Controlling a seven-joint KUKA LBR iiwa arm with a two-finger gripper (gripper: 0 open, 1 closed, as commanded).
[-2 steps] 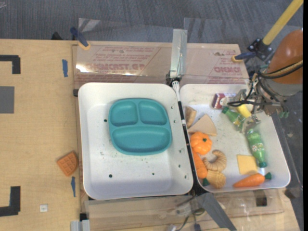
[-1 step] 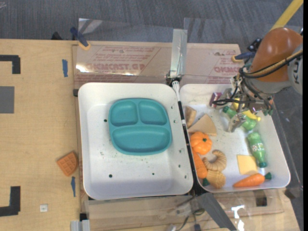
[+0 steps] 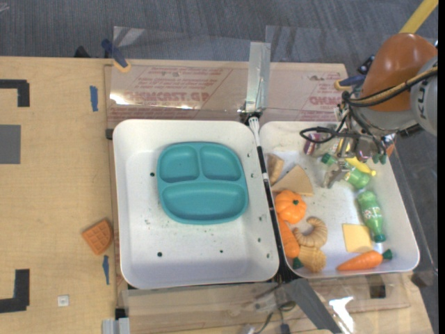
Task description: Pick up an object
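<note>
Smooth plastic carrot [image 3: 360, 260] lies lowest; gripper [image 3: 338, 167] above, jaw state unclear.

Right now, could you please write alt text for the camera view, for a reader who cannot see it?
The gripper hangs low in the right bin over toy food: a pumpkin, croissant, carrot, cheese wedge and green bottle. The left bin holds a teal divided plate.

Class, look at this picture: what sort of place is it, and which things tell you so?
Probably a robotics lab test bench. A grey arm with an orange band reaches over two white bins; the right one holds toy food such as a pumpkin and carrot, the left a teal divided plate.
</note>
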